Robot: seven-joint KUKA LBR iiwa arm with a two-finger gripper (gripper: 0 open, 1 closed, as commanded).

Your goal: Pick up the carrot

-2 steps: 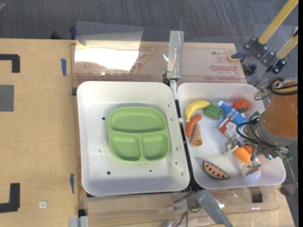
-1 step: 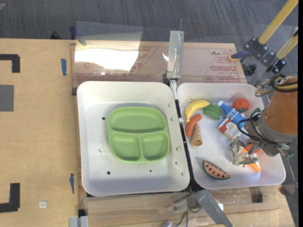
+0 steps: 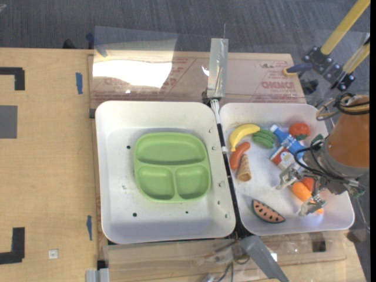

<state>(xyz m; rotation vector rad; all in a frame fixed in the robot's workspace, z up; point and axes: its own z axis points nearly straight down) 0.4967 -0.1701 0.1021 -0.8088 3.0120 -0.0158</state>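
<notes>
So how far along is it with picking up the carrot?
Done: the gripper has reached the right bin and sits at the carrot. In hand: closing in on it; whether it is gripped is unclear. Left: lifting it, since the carrot lies low in the bin.

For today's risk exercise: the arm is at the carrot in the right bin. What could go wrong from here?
1. The claw sits over the carrot near the right bin's edge; a poor grip could let it slip out.
2. The blue and white carton lies close by, so the arm may nudge it.
</notes>
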